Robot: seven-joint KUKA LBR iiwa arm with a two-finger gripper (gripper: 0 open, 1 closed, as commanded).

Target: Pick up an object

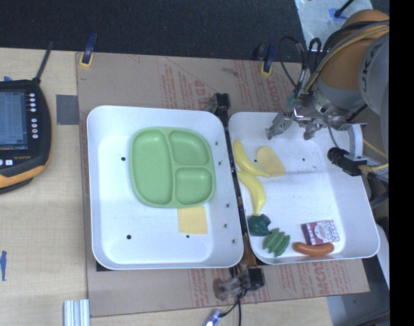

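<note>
My gripper [293, 126] hangs over the far edge of the right bin [353, 202], fingers spread open with nothing between them. In that bin, a yellow banana [250, 175] lies along the left wall, with a pale yellow wedge [270, 161] beside it, just below and left of the gripper. Near the front sit green toy vegetables [269, 234], a small red-and-white packet [320, 232] and an orange-red sausage [313, 249]. The left bin [108, 202] holds a green divided plate [172, 166] and a yellow cheese square [192, 219].
A teach pendant [13, 134] lies on the bench at the far left. Clamps sit at the back edge of the brown board [88, 49]. A black fitting [345, 160] and cables hang at the arm's side over the right bin's far right.
</note>
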